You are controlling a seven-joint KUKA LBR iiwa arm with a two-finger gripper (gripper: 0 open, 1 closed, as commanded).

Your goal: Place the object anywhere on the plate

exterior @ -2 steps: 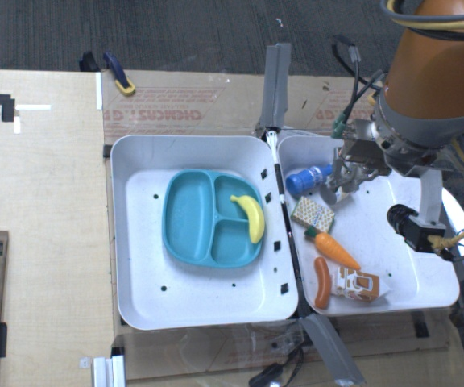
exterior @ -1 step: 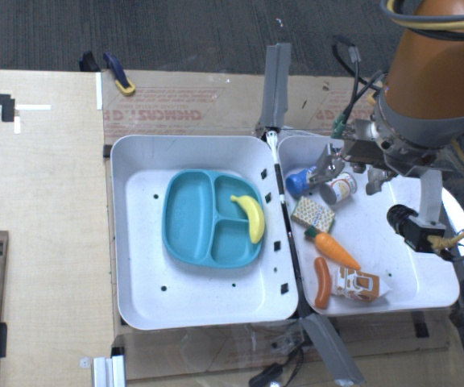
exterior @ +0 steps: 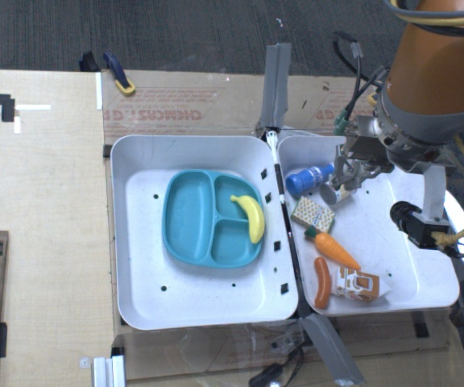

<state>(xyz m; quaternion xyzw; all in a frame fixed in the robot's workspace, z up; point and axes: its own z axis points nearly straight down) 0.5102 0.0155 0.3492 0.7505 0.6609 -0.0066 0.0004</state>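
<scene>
We found the bench carrying two shallow white bins side by side; the left bin (exterior: pixel 135 240) held a blue divided plate (exterior: pixel 192 224), and a yellow banana (exterior: pixel 250 214) lay on that plate, resting across the ridge between its right-hand compartments, near the plate's right rim. The right bin (exterior: pixel 425 289) held the remaining items: a blue bottle (exterior: pixel 306 179) lying on its side near the bin's upper left corner; a checkered sponge-like block (exterior: pixel 313 214) just below it; an orange carrot (exterior: pixel 335 249) lying at a slant, its green end near the block; a reddish sausage (exterior: pixel 321 283) lying lengthwise along the left wall; and a small carton (exterior: pixel 357 285) beside the sausage, close to the carrot's tip. The grey arm with its orange band entered from the right; we observed the gripper (exterior: pixel 338 185) lowered over the right bin, just beside the bottle's cap end. We saw nothing clasped between the fingers; whether they stood parted or closed, we could not tell from this view.
</scene>
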